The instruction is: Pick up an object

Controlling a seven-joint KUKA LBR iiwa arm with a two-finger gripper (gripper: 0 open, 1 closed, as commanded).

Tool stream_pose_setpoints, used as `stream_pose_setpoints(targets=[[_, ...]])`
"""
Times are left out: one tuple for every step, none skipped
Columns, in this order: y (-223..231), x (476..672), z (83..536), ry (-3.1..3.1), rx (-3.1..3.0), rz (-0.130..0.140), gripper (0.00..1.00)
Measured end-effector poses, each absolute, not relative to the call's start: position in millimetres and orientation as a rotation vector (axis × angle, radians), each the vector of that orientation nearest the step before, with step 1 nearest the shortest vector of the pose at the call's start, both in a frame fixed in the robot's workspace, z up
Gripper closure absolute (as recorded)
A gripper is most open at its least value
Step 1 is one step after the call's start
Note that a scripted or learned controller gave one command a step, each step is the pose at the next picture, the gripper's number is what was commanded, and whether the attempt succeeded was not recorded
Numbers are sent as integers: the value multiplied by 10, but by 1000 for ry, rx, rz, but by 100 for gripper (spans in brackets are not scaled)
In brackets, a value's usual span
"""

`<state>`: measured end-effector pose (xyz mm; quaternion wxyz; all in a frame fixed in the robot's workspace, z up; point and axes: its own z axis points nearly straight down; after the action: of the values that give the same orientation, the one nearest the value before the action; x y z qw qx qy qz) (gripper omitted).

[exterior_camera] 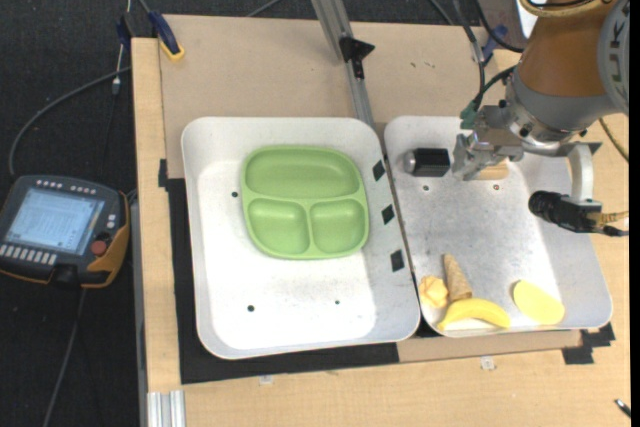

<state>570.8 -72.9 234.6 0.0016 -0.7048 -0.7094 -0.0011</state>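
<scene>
The gripper (478,165) is being held over the right bin (500,245); its hold cannot be told. A centred descent on the tan block (493,172) is being advised.

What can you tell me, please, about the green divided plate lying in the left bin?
The light green divided plate looks like matte plastic, a rounded rectangle with raised rims. It has three compartments: one wide one along the far side and two smaller ones side by side along the near side, all of them bare. It lies flat and right way up on the floor of the left white bin, roughly in the middle and slightly toward the far side, apart from the walls. Nothing rests on it or touches it except the bin floor.
</scene>
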Motion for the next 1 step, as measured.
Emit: stream_pose_setpoints(targets=[[-209,5536,2431,-2226,-2211,-2,100]])
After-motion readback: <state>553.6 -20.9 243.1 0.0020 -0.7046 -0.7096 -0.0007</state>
